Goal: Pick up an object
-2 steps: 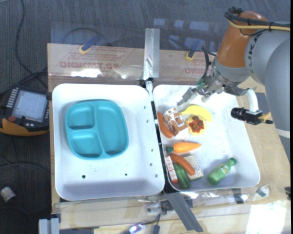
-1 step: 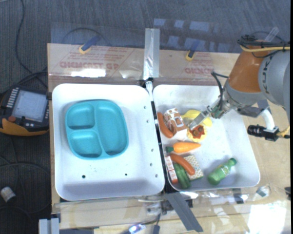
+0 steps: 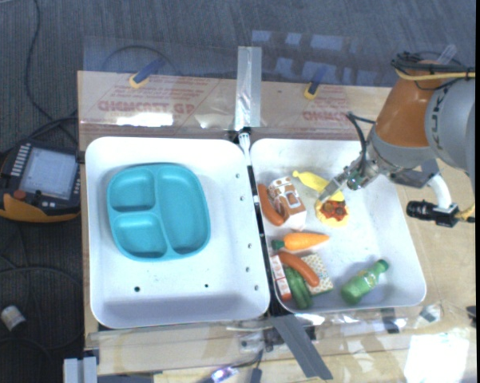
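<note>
Bins (image 3: 176,294): two, smooth white plastic, faint sheen. Tray (image 3: 156,211): turquoise plastic, smooth, three compartments, softly glossy. Bottle (image 3: 364,282): green, glossy plastic. Carrot (image 3: 305,241): orange, smooth plastic look. Banana (image 3: 307,181): yellow, smooth plastic look. Bench top (image 3: 168,106): pale wood-like board, matt, under clear glossy film held with blue and yellow tape tabs. Strip (image 3: 248,86): silvery, shiny tape between the bins. Floor (image 3: 104,14): dark grey carpet, rough, matt. Arm (image 3: 431,122): grey casing and orange band, smooth, satin finish.
</note>
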Robot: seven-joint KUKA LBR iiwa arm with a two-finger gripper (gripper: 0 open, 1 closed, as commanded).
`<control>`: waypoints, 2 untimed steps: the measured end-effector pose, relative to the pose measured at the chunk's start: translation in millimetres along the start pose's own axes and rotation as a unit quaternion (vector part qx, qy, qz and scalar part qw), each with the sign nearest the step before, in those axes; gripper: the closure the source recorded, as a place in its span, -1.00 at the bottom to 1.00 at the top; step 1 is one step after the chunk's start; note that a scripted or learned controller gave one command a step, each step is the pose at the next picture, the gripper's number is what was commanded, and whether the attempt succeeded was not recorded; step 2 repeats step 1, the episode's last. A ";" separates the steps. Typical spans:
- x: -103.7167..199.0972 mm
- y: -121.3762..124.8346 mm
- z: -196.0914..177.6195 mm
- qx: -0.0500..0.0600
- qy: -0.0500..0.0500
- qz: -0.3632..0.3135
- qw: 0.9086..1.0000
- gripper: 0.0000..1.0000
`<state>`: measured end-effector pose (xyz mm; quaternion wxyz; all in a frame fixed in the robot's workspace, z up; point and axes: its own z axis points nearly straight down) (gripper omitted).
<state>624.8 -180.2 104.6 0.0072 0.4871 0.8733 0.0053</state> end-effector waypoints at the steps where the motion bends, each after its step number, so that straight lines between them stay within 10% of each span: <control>1: 72.3 57.0 -76.8 0.009 0.003 0.117 0.993 1.00; 2: 72.3 57.0 -76.8 0.009 0.003 0.117 0.993 1.00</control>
